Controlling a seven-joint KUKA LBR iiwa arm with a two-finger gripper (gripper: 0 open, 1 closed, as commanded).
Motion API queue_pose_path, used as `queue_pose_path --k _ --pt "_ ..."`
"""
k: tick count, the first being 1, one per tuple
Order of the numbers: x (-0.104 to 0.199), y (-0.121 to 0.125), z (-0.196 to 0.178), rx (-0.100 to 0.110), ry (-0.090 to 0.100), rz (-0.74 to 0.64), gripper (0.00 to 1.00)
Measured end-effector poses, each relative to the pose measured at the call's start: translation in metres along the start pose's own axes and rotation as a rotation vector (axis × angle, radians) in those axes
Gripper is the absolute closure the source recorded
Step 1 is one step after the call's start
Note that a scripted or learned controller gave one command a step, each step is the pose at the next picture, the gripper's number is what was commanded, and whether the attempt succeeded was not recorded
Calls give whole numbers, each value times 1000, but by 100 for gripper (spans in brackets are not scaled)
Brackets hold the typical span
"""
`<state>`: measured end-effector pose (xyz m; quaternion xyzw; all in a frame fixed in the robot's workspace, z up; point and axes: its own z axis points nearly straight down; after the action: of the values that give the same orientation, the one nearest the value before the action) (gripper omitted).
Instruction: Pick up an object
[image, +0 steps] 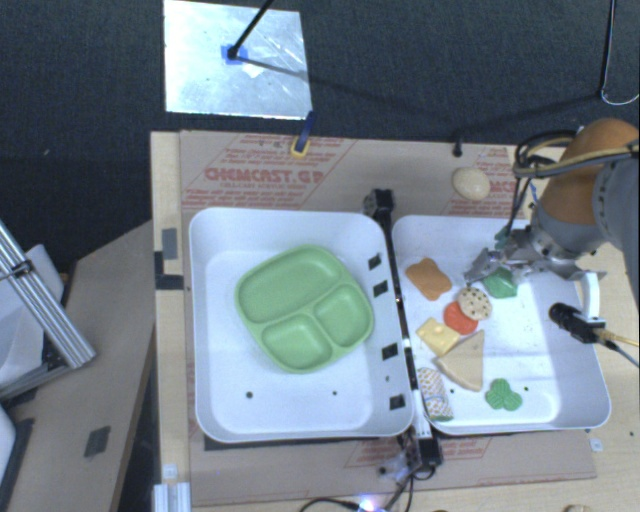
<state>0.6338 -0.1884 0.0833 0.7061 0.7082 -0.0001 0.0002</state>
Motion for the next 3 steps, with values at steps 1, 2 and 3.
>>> queue_pose_path --k 1,2,3 --pt "-1 3 -15 -11 -2 -1 100" --pt "2 3 -80 -8 -2 -1 100" --pt "1 4 -125 -7 -2 -2 100"
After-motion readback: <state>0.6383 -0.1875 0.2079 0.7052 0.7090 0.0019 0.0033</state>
